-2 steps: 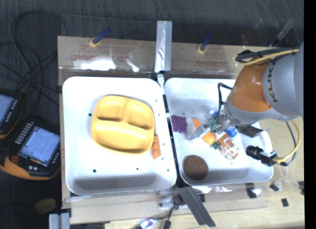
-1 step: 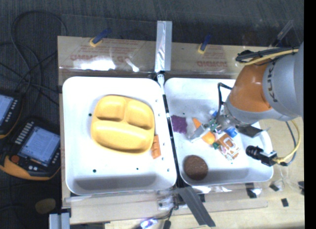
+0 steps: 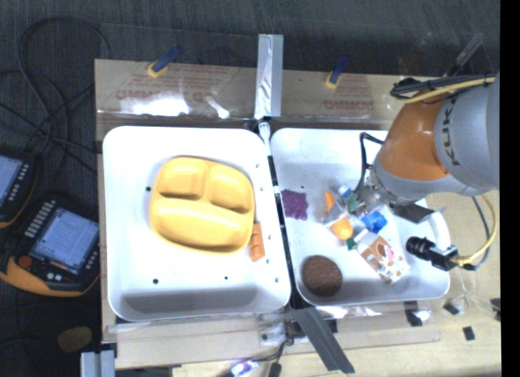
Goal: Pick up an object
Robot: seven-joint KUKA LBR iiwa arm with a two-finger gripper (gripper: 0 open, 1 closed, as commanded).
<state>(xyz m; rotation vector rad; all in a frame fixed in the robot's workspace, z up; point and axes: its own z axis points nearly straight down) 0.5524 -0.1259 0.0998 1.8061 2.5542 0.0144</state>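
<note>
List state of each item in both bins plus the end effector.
yellow tray: upside down, left bin
orange piece: beside the tray's right edge, left bin
purple piece: flat, right bin
brown disc: flat, right bin
small carton: on its side, right bin
end effector: low over the small-item cluster, right bin

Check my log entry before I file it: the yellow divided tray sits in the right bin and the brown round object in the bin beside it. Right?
Not quite. The camera view shows the yellow divided tray in the left bin; the brown round object lies in the right bin beside it.
</note>
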